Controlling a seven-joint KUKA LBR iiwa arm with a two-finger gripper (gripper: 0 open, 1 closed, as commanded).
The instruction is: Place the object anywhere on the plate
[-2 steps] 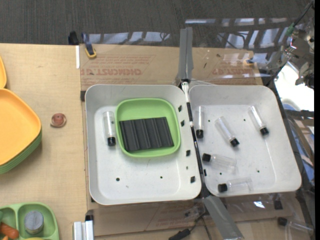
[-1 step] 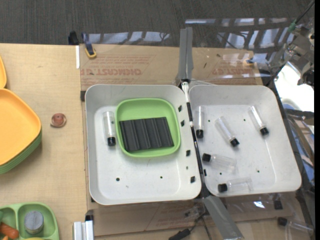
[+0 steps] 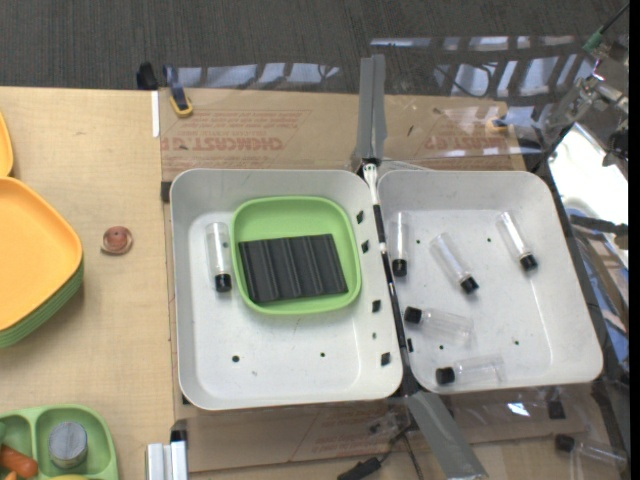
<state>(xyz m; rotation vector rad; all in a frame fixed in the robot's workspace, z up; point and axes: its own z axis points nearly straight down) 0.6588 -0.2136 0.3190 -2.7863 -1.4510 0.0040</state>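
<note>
A green square plate (image 3: 293, 217) sits in the left bin (image 3: 280, 368), toward its back. A dark grey ribbed slab (image 3: 295, 268) lies flat on the plate and covers most of its floor. A clear vial with a black cap (image 3: 218, 256) lies in the left bin just off the plate's left rim. Several more clear vials lie scattered in the right bin (image 3: 540, 358), among them one by the divider (image 3: 397, 245), one in the middle (image 3: 453, 264) and one at the back right (image 3: 517, 240).
A stack of orange plates (image 3: 30, 258) lies on the bench at far left, with a small reddish knob (image 3: 117, 239) beside it. A green compartment tray (image 3: 50, 443) is at the bottom left corner. Cardboard (image 3: 260, 133) lies behind the bins.
</note>
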